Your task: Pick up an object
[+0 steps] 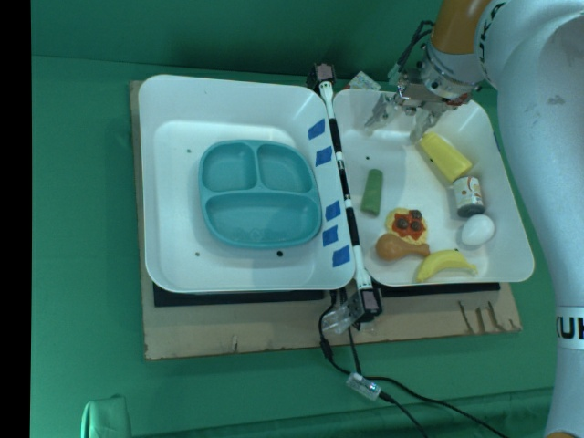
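While the teal divided plate (258,192) sat alone in the left bin (173,108), we kept our gripper (401,119) spread and empty over the right bin (511,254), near the yellow block (444,157); nothing was lifted yet, every grasp remained.

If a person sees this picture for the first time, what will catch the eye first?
Probably the teal divided plate, alone in the left white bin. Next, the grey arm's gripper over the far end of the right white bin, near a yellow block, with small toy foods scattered nearer the camera.
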